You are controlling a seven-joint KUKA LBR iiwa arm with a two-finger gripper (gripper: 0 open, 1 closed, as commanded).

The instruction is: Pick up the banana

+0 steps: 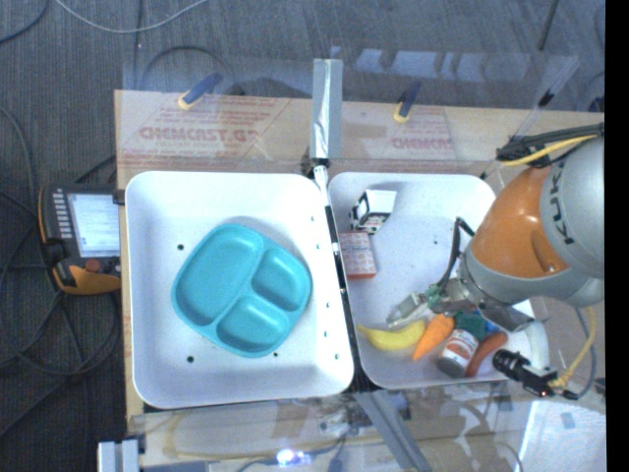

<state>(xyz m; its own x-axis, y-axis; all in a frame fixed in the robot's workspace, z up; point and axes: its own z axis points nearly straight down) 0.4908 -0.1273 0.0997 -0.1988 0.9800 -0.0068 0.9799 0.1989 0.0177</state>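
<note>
- Camera view, count: two shallow white plastic bins, the left bin [147, 264] and the right bin [423, 224], side by side.
- One turquoise divided plate [243, 289], three compartments, smooth and rounded, lies in the left bin.
- One yellow curved banana [391, 337] lies near the front edge of the right bin, touching one orange tapered carrot [432, 335].
- One small red printed packet [358, 255] lies by the bins' shared wall.
- One metal two-finger gripper [421, 306] sits just above the banana; finger state cannot be told.

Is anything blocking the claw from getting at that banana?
Partly. The carrot lies against the banana's right end, between it and the gripper just above. The banana's left half looks free.
</note>
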